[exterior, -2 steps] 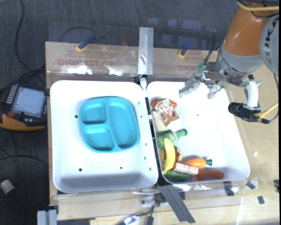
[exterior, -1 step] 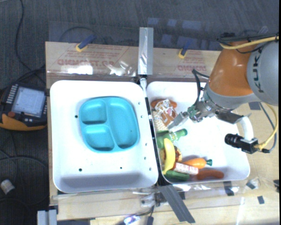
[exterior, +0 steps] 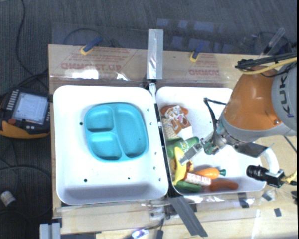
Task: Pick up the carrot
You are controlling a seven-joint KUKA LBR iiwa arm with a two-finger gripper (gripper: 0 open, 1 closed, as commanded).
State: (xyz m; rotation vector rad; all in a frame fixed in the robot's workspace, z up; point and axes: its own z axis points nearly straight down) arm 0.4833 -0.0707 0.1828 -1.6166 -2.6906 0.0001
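Gripper point(exterior: 189, 152) hangs low in my right bin point(exterior: 217, 94), over the green item point(exterior: 185, 144) and banana point(exterior: 180, 164); I can't tell how it's set, nor see anything in it. Carrot point(exterior: 210, 173) lies just nearer the front wall, between a small box point(exterior: 197, 180) and a sausage point(exterior: 224, 185). I'd shift toward that wall, centre over the orange body, then descend straight.

A grey arm point(exterior: 284, 96) is being shown banded in orange, with black and yellow cables point(exterior: 264, 61) being carried above.
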